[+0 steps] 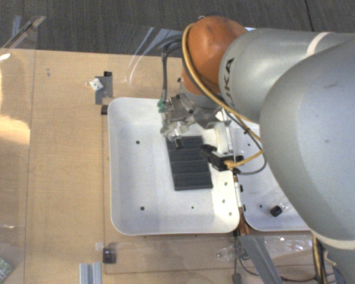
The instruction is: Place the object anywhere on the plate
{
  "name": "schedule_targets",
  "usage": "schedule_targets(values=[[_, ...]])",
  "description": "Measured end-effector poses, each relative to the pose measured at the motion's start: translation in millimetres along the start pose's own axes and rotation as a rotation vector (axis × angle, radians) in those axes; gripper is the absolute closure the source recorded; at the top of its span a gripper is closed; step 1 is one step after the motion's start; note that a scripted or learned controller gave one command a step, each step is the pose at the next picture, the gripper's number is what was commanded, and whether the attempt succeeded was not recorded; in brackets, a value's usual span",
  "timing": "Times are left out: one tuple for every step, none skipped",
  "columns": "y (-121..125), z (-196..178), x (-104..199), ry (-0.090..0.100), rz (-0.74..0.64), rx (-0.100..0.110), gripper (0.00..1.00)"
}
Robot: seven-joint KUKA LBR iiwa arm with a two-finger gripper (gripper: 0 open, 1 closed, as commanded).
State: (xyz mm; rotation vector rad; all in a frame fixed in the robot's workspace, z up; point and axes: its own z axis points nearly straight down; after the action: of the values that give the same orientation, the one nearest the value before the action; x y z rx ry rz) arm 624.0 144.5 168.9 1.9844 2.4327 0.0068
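A: Logging the arm [296, 99] over the left bin [130, 206] — gripper [176, 130] sits at the top end of a dark ribbed slab [190, 163], which I take for the plate.

B: Jaws?

A: Cannot tell. The wrist body hides them from above, and nothing can be made out between them.

B: And the object?

A: Uncertain. A small dark piece [276, 210] lies in the right bin [266, 218], well apart from the gripper — it may be the object, in which case it is not yet on the plate. If something is carried, it is hidden.

B: Step in hand?

A: By position, either the placing approach or a stray pass over the plate. Next move calls for confirming a hold; if there is none, cross to the right bin and pick the piece.
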Motion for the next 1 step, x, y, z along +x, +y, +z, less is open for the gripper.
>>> schedule_targets(values=[[-17.6,-5.9,69.9,0.001,0.215,0.002,1.0]])
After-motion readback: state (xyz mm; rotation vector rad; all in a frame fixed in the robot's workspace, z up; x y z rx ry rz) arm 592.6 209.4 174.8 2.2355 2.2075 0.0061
